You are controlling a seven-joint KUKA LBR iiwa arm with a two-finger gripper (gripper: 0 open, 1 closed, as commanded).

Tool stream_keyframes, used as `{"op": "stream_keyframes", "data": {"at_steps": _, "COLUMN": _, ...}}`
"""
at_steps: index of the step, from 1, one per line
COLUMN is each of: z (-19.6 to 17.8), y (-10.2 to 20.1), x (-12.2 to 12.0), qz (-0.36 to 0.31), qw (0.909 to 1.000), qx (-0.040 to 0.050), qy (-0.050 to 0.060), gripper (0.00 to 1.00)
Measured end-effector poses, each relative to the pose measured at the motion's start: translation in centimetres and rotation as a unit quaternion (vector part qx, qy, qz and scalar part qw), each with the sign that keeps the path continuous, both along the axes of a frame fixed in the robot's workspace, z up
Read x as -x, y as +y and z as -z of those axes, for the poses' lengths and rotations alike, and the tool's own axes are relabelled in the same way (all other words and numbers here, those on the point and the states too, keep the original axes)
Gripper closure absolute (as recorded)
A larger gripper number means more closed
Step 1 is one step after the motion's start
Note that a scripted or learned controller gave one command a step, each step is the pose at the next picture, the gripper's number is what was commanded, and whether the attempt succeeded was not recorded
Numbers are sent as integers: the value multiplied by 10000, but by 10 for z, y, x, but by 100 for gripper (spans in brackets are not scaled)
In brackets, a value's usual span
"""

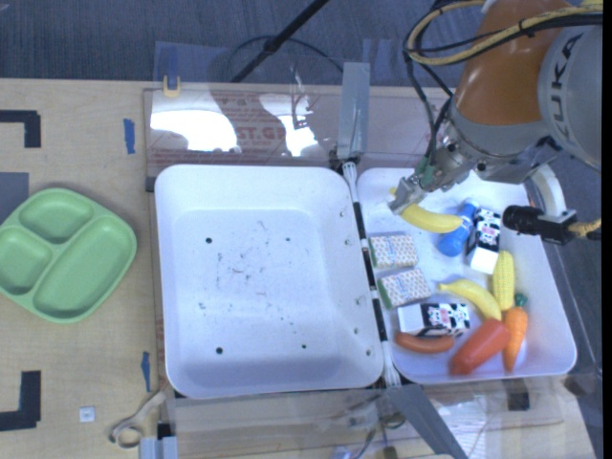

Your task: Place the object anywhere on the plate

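Item: toy banana [432, 221] – the likely object, judged by nearness alone. It lay just below the gripper [413, 189], at the near end of the right bin [553, 299]; no contact was discernible. By its look it was hollow plastic: light, stiff, smooth and curved, so apt to roll or slip. The best hold would be across the thick middle.

Gripper: poised over the banana's stem end, holding nothing visible – open or closed could not be told.

Neighbours: blue toy [452, 237] beside the banana, wafer blocks [394, 251] just beyond it.

Destination: green plate [91, 256], far across the left bin [258, 266] from the gripper.
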State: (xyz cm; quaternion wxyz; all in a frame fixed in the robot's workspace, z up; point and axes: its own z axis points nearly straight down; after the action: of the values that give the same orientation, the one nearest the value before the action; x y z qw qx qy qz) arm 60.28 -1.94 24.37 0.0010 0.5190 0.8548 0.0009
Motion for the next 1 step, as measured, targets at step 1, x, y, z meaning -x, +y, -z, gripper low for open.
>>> {"op": "stream_keyframes", "data": {"at_steps": 1, "z": -54, "y": -75, "x": 5, "qz": 552, "qw": 9985, "qx": 7, "qy": -10, "gripper": 100}}
